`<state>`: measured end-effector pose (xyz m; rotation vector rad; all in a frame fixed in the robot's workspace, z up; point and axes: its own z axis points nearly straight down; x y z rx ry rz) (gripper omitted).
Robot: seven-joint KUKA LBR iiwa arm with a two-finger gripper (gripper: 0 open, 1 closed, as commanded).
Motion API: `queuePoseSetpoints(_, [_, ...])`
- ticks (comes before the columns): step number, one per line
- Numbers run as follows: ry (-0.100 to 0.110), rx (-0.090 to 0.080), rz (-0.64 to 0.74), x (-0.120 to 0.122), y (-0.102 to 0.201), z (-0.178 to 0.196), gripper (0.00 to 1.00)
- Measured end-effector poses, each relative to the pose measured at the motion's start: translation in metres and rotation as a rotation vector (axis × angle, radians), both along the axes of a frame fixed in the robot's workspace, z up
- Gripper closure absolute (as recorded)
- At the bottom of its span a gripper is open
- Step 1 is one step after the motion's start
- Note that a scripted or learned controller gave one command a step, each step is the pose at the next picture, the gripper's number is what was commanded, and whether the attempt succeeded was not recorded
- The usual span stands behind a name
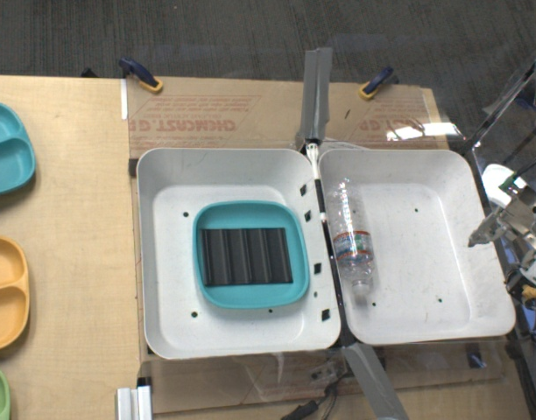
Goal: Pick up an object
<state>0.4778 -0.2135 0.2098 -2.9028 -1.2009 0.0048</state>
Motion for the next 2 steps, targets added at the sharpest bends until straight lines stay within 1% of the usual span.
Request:
queuePoseSetpoints(1, [0.003,0.002,-0.044,0.002,-0.0022,-0.0098,0.0])
queuePoseSetpoints(2, [0.001,0.0,-0.113,-0.0003,-0.005,-0.0048,0.0])
